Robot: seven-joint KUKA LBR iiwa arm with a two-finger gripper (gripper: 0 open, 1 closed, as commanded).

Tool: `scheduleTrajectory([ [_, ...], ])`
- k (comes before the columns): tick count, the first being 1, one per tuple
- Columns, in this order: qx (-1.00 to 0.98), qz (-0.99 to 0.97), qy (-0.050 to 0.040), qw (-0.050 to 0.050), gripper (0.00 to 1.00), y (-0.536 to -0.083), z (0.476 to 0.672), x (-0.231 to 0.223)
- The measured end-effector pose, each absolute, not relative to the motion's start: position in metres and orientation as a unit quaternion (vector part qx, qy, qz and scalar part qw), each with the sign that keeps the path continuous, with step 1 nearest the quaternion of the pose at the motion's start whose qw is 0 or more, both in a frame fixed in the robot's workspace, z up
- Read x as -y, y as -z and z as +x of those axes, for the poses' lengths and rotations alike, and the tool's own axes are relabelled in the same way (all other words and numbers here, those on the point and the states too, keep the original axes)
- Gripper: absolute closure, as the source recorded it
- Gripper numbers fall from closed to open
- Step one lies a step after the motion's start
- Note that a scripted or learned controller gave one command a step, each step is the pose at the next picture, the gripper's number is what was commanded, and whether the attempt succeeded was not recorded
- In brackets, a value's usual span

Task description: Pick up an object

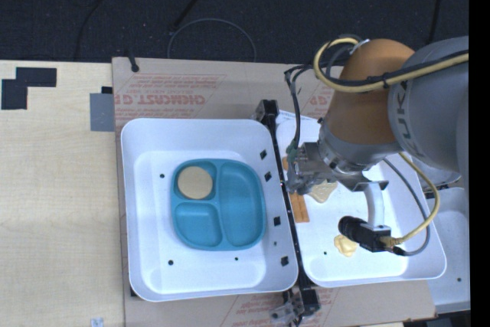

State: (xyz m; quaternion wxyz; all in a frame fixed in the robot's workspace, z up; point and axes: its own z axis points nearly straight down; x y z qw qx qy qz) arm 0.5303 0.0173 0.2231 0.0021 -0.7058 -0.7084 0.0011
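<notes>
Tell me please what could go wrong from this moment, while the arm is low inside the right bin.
1. The arm covers much of the right bin, so the tool may close beside the pale object instead of around it.
2. The tool works close to the black divider between the bins and could bump it.
3. The yellow cable loops low over the small yellow object and might drag it.
</notes>
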Motion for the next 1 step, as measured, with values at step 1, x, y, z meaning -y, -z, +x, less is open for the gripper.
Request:
scheduleTrajectory([
  [1,0.709,-0.705,-0.0008,0.002,1.00,-0.2270,0.5314,-0.0639],
])
